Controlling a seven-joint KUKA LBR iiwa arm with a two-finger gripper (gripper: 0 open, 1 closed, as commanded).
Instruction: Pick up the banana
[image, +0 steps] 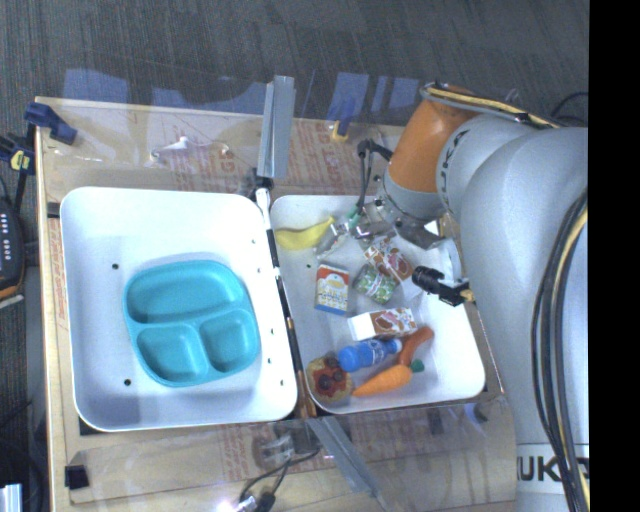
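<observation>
Arm is reaching in from the right, grey body taking up most of that side, orange band sitting above the wrist over the far end of the right bin. Gripper is sitting low at the bin's far left corner, tip just beside the banana, maybe touching its right end; can't tell from this angle how far the fingers are parted, and nothing is showing clearly between them.

Banana is lying flat in the right bin, up against the far left corner, close to the divider wall, yellow, curved.

Rest of the right bin is holding clutter: a small carton with orange print lying just in front of the banana, a green and red snack packet beside it under the wrist, a white box with red label near the middle, a blue bottle lying on its side, an orange carrot along the near wall, a reddish round item in the near left corner, too blurry to name.

Left bin is holding a teal divided tray, three compartments, sitting flat.
</observation>
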